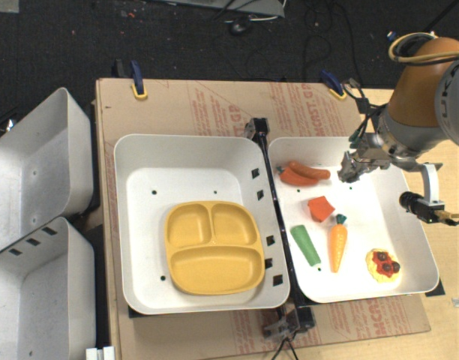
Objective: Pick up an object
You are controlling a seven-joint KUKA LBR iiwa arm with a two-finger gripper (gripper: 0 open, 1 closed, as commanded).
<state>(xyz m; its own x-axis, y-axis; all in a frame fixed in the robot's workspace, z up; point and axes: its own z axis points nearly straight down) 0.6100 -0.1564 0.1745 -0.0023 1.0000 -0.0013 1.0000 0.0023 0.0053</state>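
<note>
Nearest the camera, along the front of the right bin (421, 265): a small yellow pizza slice (383, 265), an upright-lying carrot (337, 246) and a green stick (305, 245) just beside it. A little further back, an orange block (320, 208), then a hot dog (304, 174) near the bin's far-left corner. All lying loose on the white floor, none gripped. In the left bin (139, 171), a yellow divided plate (214, 247) towards the front.

Reaching in from the right, a grey arm (424, 103) with orange band, bent down over the far part of the right bin. Gripper (351, 169) low, just right of the hot dog and apart from it; too dark and small to tell how far open, nothing seen between its tips.

Underneath, a cardboard-topped counter (199, 103). Beyond, dark carpet (64, 36) with cables.
</note>
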